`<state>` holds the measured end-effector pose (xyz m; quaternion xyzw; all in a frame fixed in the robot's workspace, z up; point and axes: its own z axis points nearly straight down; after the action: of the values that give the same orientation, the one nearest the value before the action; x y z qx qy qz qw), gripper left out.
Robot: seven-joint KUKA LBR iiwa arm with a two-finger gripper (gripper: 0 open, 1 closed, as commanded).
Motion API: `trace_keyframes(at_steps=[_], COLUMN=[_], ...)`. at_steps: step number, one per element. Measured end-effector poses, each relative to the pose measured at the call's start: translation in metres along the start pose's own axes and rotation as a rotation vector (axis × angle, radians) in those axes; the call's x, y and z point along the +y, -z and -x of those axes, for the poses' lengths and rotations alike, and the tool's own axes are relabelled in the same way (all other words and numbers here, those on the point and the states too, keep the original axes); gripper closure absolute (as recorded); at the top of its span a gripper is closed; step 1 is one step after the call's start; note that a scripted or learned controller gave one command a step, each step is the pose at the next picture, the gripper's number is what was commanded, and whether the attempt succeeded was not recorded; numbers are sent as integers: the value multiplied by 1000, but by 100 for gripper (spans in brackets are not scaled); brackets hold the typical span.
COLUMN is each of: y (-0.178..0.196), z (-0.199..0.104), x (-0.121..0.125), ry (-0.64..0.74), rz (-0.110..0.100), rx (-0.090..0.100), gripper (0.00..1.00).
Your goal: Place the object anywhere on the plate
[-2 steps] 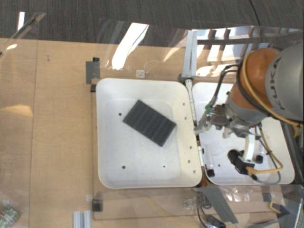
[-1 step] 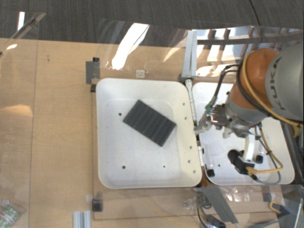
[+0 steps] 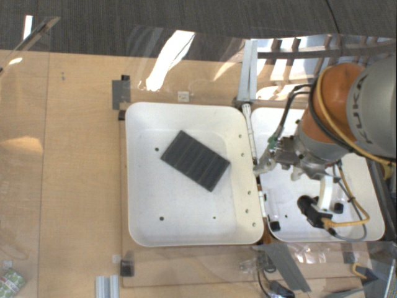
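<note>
A dark grey ridged plate lies flat and turned at an angle in the left bin, a little above its middle. The grey arm with the orange band reaches over the right bin. Its gripper hangs low at that bin's left side, close to the wall between the two bins. The wrist and arm cover much of the right bin's floor, so whatever lies under them is hidden. Nothing rests on the plate.
A black connector with yellow cable hangs from the wrist over the right bin's lower part. A metal upright stands behind the divider between the bins. Wooden bench surrounds the bins, with small black clamps at the left bin's corners.
</note>
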<state>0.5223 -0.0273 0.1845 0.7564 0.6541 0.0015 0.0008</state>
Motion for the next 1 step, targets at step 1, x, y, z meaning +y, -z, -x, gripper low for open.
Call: trace_keyframes(at_steps=[1], y=[0], z=[0], x=[0], ry=[0], rz=[0], rx=[0], gripper=[0])
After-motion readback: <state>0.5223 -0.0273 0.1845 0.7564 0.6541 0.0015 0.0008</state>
